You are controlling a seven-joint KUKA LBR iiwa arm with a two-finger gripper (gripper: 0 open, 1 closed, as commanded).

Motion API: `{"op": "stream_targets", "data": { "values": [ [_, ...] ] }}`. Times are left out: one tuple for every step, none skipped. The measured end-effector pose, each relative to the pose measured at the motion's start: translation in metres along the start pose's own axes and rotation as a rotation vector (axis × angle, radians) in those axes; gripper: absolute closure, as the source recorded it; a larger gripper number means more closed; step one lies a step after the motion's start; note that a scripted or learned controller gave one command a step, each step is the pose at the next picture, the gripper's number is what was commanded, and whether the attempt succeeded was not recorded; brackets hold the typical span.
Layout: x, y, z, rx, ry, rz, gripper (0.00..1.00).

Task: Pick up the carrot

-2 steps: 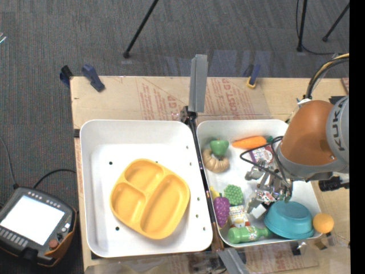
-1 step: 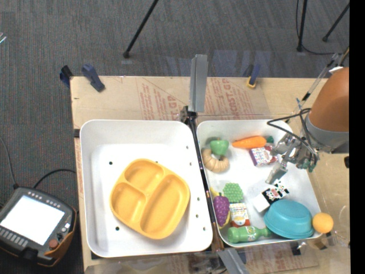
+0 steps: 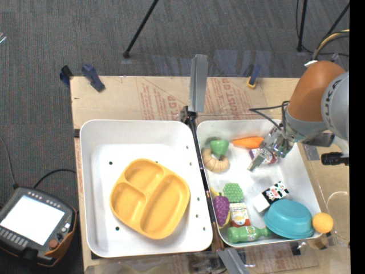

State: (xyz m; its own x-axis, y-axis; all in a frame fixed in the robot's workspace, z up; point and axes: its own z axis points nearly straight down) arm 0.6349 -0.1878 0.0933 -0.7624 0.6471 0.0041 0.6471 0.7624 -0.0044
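Carrot [image 3: 248, 142] lies free just beside my fingers [image 3: 258, 162], whose spread I cannot tell; I'm approaching; next, centre over it.

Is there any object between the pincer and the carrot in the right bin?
Nothing visible stands between them. The pincer hangs just right of and below the carrot, which lies near the far wall of the right bin. The green pear sits on the carrot's other side.
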Motion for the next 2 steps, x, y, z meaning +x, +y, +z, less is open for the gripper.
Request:
{"op": "stream_targets", "data": {
  "values": [
    [0.0308, 0.0332, 0.0014, 0.006, -0.005, 0.143, 0.00],
    [0.0294, 0.0417, 0.0022, -0.002, -0.001, 0.455, 0.00]
  ]
}}
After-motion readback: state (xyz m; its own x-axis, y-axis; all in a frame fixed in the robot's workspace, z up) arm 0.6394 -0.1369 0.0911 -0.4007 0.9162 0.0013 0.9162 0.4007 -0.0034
